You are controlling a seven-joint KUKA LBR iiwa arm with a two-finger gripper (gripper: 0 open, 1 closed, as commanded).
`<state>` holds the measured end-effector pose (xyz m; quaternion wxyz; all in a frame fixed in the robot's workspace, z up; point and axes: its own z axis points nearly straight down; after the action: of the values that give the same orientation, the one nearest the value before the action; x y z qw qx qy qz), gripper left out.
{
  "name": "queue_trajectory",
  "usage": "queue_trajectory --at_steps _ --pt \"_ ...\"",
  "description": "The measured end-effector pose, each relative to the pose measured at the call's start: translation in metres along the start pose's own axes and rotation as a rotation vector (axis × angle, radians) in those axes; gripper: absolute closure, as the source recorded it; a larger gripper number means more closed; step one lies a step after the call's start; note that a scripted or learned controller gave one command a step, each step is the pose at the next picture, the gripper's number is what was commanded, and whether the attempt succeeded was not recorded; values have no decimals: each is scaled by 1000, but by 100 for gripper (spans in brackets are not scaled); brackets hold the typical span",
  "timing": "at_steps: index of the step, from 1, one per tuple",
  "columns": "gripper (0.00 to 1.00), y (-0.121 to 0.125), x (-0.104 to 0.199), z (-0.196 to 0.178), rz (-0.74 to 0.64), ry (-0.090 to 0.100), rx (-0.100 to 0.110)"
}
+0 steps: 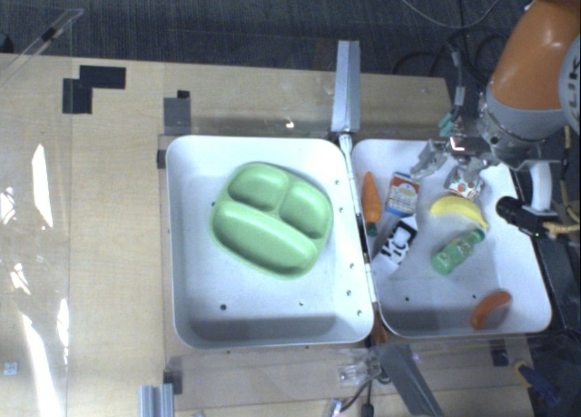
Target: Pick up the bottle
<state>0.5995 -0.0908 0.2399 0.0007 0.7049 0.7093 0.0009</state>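
Nearest me, an orange sausage-shaped toy (491, 307) lies by the front wall of the right bin (536, 315). Just behind it I see the green bottle (456, 252) lying tilted, beside a banana (458, 209). The gripper (451, 163) hangs over the bin's back part, fingers spread, nothing between them, well apart from the bottle. The left bin (182, 252) holds a green divided plate (270, 217).

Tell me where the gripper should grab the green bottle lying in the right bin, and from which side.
Probably the green bottle across its mid-body, coming straight down. It lies on its side, slanted, so close across the narrow width. The banana lies close by its upper end, so stay toward the middle.
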Motion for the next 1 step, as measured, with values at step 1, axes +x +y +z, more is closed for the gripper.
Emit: queue_trajectory --at_steps 1 --pt "0 -67 -22 95 83 0 2"
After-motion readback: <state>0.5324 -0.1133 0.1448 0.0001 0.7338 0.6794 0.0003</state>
